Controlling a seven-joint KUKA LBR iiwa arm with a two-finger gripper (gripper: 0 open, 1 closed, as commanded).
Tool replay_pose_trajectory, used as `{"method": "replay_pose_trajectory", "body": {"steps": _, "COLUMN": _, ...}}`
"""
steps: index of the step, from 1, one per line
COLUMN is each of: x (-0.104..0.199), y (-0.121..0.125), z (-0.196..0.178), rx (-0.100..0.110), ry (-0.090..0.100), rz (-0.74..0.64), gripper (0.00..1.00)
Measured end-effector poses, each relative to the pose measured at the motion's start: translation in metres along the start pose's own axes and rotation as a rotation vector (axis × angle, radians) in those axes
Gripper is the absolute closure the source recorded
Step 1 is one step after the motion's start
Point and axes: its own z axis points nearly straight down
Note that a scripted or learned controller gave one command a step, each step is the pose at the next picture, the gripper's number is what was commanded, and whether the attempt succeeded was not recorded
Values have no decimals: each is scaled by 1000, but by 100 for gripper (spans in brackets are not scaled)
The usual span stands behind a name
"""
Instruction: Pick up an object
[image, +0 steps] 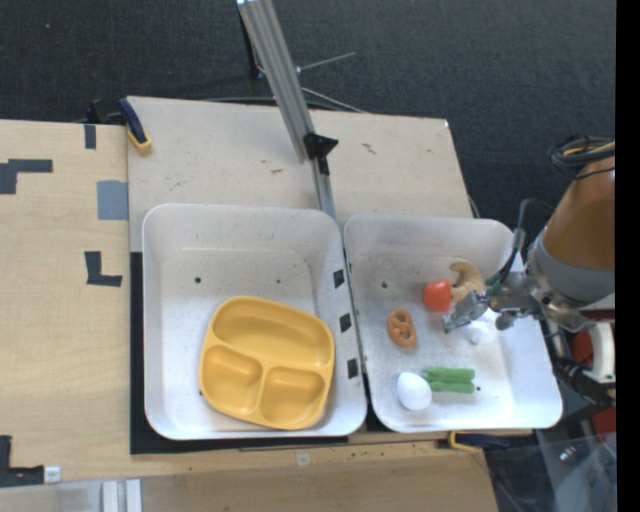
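Gripper (468, 318) hangs low at right-centre of the frame beside the red object (437, 295) — lined up to grab — finger state cannot tell.

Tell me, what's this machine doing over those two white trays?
A robot arm reaches in from the right, with its tool low over the right bin. It sits close to a small red object and a tan piece; whether it grips anything is unclear. A pretzel-shaped toy, a white egg and a green item lie nearby. The left bin holds a yellow divided plate.
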Motion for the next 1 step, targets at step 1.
{"method": "replay_pose_trajectory", "body": {"steps": 1, "x": 0, "y": 0, "z": 0, "rx": 0, "ry": 0, "rz": 0, "gripper": 0}}
